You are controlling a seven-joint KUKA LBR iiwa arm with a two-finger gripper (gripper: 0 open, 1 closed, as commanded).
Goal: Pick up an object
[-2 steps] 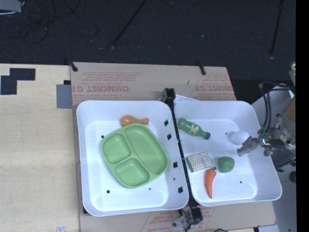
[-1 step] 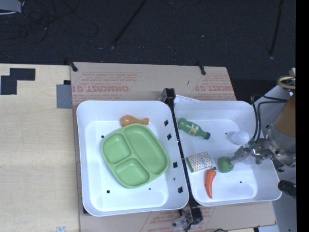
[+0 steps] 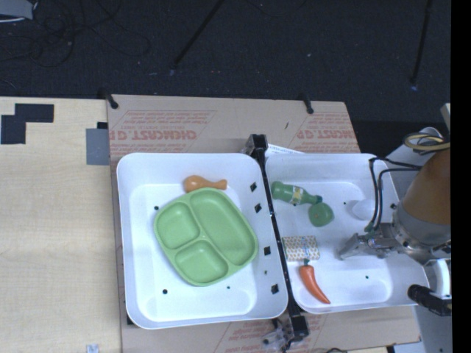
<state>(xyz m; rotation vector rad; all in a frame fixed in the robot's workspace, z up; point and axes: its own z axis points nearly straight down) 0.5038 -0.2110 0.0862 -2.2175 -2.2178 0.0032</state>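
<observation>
Three items point(image 3: 302, 248) beside jaws point(image 3: 352, 247)

— How is the light?
— We see bright, even light from above. The two white bins point(image 3: 132, 197) almost wash out, with faint shadows along their walls.
— And sharpness?
— We find it soft and grainy; the dark floor point(image 3: 221, 35) above loses detail.

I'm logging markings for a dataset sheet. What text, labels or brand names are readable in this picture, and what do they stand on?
Red print on the cardboard sheet under the bins: reads upside down, seemingly "CHEMCAST GP"; letters blurred, so not certain.
A second red print on the cardboard right of it: too blurred to read.
Label on the green bottle: too small to read.
</observation>
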